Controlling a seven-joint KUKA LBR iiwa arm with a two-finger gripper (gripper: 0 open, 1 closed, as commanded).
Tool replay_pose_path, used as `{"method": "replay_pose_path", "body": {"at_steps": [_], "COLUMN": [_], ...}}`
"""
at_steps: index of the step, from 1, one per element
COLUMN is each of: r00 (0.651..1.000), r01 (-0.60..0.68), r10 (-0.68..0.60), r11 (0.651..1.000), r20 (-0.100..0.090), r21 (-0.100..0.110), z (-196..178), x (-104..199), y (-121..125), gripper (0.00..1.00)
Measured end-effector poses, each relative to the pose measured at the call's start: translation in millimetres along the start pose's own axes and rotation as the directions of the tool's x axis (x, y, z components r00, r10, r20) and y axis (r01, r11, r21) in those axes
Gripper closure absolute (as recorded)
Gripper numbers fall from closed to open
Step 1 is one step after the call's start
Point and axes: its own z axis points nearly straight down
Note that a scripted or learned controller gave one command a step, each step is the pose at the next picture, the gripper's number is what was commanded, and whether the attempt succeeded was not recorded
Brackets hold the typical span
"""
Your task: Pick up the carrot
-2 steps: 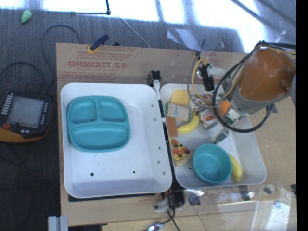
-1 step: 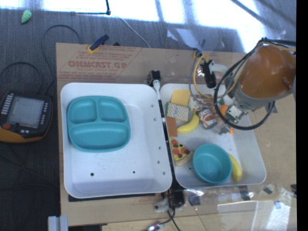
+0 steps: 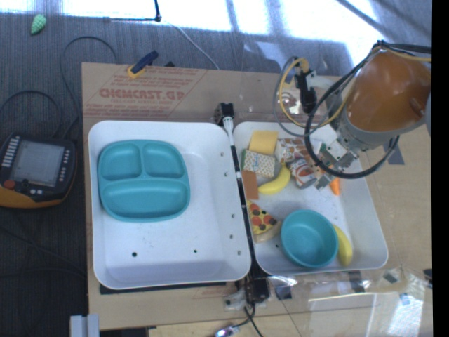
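Observation:
A small orange piece, the carrot, lies in the right bin near its right wall. Most of it is hidden under my gripper, which hangs low over the bin's upper right part, right at the carrot. The arm's orange band looms above it and covers that corner of the bin. Whether the carrot sits inside the gripper or just beside it is not visible.
The right bin also holds a yellow cheese block, a cracker, a banana, a pizza slice, a teal bowl and a second banana. A teal divided plate lies in the left bin.

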Motion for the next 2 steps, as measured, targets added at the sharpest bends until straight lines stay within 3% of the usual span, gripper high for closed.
{"method": "replay_pose_path", "body": {"at_steps": [1,2], "r00": [0.976,0.874], "r01": [0.216,0.486], "r10": [-0.216,-0.486], "r11": [0.976,0.874], "r20": [-0.001,-0.016], "r21": [0.001,-0.002], "z": [38.6,43.2], "x": [35.7,2.5], "y": [-6.6,63.3], "gripper": [1.00,1.00]}}
